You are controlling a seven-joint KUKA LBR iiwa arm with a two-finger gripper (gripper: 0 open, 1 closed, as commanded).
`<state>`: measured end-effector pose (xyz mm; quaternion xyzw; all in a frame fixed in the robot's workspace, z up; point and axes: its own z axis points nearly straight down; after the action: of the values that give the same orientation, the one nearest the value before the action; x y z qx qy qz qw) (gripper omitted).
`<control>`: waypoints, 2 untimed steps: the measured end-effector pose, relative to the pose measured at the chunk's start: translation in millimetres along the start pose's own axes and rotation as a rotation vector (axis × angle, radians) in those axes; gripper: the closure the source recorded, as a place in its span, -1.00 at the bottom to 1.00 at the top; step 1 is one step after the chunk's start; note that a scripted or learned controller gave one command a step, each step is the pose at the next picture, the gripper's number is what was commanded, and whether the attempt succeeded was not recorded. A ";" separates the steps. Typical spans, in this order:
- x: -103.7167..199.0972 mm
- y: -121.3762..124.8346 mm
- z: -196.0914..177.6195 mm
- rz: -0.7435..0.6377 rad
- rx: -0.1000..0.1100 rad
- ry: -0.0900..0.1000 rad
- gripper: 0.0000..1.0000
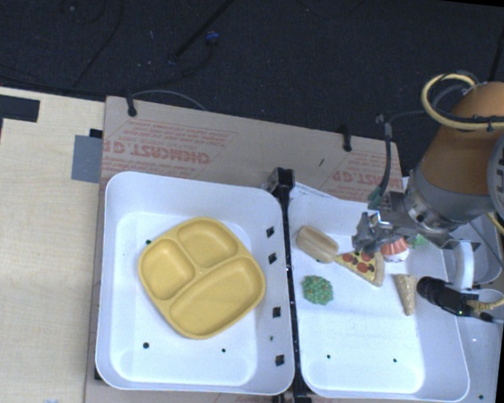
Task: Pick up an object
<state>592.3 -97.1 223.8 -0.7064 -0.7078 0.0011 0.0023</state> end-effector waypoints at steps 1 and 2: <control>41.6 -19.0 5.0 -0.001 0.001 0.000 1.00; 95.1 -38.2 -3.4 -0.001 0.001 -0.001 1.00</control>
<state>553.9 -2.1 227.6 -0.7060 -0.7082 0.0017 0.0025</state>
